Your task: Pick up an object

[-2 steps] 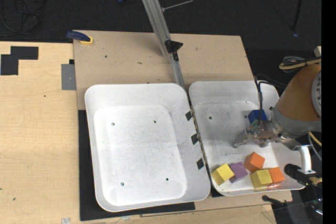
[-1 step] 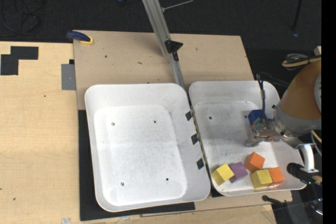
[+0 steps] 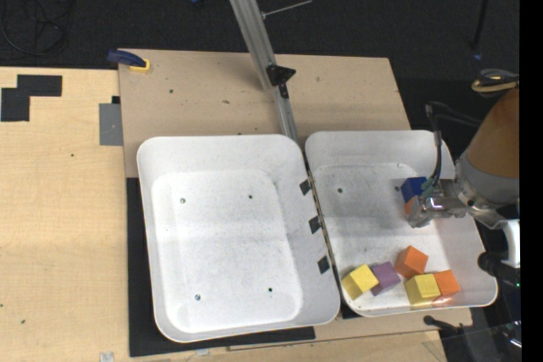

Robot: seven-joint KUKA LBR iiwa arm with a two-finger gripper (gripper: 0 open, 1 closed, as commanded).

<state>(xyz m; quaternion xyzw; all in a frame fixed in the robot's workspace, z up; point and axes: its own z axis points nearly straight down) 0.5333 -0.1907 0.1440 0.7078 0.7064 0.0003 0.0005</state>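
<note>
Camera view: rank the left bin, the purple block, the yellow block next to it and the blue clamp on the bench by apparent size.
1. left bin, by far largest.
2-3. yellow block and purple block look alike; no ranking between them.
4. blue clamp looks slightly smaller, but lies farther from the camera, so unsure.

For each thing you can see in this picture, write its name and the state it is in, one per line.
gripper: low in the right bin, beside a blue block
blue block: resting near the gripper
orange cube: tilted
yellow cube: lying loose
purple block: touching the yellow cube
right bin: holding blocks
</note>
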